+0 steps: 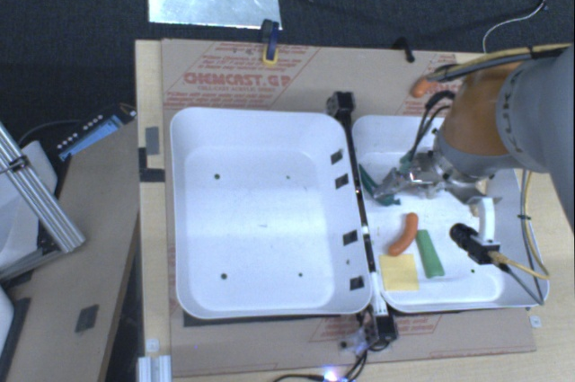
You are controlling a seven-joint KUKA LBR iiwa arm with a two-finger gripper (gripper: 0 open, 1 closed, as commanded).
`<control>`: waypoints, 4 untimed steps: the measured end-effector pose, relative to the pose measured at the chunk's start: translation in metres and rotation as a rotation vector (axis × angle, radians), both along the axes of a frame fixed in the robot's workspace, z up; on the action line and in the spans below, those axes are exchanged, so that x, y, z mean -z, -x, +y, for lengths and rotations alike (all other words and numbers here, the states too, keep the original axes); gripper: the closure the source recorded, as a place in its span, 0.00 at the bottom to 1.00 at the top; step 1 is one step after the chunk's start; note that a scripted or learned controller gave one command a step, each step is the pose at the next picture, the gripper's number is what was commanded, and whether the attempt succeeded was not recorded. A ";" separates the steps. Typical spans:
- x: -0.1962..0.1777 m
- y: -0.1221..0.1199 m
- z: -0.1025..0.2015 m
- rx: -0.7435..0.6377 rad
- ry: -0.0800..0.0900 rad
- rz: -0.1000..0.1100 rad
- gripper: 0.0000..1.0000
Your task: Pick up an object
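- two white bins side by side on the tabletop (235,76): left bin (260,218), right bin (384,136)
- all the loose stuff is in the right bin, toward its near-left part; I count three things I can clearly make out: one orange stick (405,234), one green block (429,252), one yellow square (400,272)
- orange stick: long axis slanted, upper end tipped a bit right, lower end toward the yellow square; just beside the green block
- green block: long axis leans the other way, upper end near the stick, lower end off to the right; together they make a rough V
- yellow square lies flat just below the stick
- one tool (388,189), low over the right bin's left side, above the stick; nothing visibly in it; honestly can't tell if it's apart or together
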State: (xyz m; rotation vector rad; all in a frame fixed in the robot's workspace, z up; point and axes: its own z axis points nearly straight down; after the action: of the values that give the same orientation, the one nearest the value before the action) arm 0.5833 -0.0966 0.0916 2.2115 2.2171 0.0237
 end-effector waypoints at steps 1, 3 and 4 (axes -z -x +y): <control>0.002 -0.012 0.006 -0.003 0.003 0.005 0.00; 0.008 0.007 0.006 0.002 0.003 0.021 0.00; 0.006 -0.038 0.015 -0.002 0.003 0.014 0.00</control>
State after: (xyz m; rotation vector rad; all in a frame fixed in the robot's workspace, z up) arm 0.6210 -0.0819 0.0853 2.2145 2.2251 0.0047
